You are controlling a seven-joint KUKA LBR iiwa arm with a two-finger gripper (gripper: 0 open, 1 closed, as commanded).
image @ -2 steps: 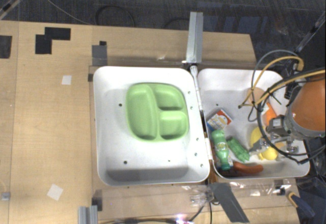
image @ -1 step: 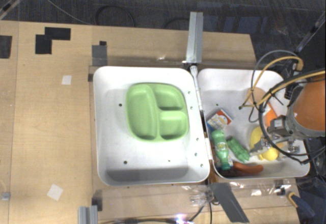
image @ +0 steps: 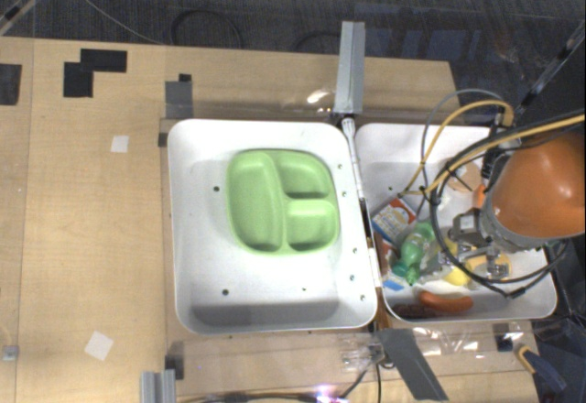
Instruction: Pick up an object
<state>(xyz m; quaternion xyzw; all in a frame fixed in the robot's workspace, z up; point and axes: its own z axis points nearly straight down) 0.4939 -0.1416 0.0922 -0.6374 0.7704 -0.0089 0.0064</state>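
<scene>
From my remote seat I see the hand (image: 476, 250) low in the right bin (image: 540, 305), at the right of the frame, under the orange band (image: 540, 186) of the arm and a tangle of cables (image: 439, 154). The wrist and cables cover so much of it that I cannot tell how it is set, nor whether anything sits in it.

Just left of the hand lies a heap of small things in the lower part of that bin: a green bottle (image: 417, 247) leaning among them, a crumpled printed packet (image: 392, 220) above it toward the bin's left wall, a yellow piece (image: 458, 277) touching the hand's underside, a bit of blue (image: 396, 282) at the heap's lower left, and a reddish-brown sausage-shaped toy (image: 446, 303) lying along the bottom wall, a little apart from the rest.

I judge the sausage toy the easiest pick: it looks light, probably firm plastic or rubber, and it lies free, so I would close across its narrow middle. The bottle looks smooth and rounded and may slip or roll; the packet looks soft and would crumple.

Further left, the left bin (image: 197, 300) holds a green divided tray (image: 279, 200) lying near its centre. Both bins rest on the pale wooden bench (image: 82, 236).
</scene>
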